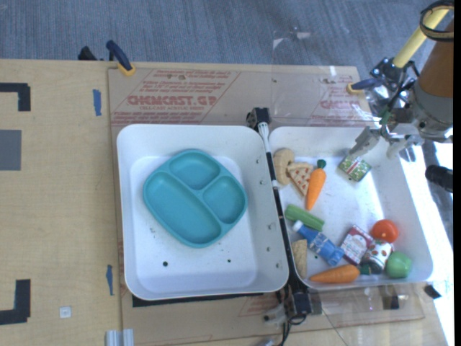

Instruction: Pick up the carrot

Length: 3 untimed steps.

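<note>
Currently the claw (358,158) pinches a small green-and-white packet (354,167), not the carrot (315,184), which lies just left of it. Descending loaded risks knocking the carrot aside.

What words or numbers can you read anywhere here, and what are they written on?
"CHEMCAST GP", red mirrored print, roughly legible, on the clear plastic sheet's paper backing behind the white bins.
More red print on that backing near the right bin: too blurred to read.
Small green-and-white packet: label too small to read.
Red-and-white packet: print too small to read.
</note>
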Motion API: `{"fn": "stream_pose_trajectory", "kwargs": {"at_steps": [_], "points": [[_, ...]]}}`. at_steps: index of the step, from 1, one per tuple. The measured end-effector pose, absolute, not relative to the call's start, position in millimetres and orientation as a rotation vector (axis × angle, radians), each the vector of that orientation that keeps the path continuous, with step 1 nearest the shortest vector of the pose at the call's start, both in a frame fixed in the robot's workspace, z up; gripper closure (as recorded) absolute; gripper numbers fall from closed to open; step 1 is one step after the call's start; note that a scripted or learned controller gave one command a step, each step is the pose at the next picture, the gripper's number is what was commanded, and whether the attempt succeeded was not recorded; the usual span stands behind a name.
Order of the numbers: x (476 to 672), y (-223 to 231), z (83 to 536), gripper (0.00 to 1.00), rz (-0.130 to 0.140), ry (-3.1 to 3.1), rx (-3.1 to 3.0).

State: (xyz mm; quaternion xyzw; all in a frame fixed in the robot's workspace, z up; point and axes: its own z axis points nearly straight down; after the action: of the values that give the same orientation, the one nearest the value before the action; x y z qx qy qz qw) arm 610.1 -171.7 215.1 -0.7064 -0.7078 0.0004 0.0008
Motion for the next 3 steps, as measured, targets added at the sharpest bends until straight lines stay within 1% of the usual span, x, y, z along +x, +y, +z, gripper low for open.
{"fn": "stream_pose_trajectory", "kwargs": {"at_steps": [1,2,3], "points": [[597.7,-103.1,103.5,0.00,-0.020,-2.121,-2.338],[601.2,-99.9,116.4,1.00,-0.034,-2.129,-2.338],[632.8,6.1,189.3,1.00,-0.015,-2.088,-2.349]]}}
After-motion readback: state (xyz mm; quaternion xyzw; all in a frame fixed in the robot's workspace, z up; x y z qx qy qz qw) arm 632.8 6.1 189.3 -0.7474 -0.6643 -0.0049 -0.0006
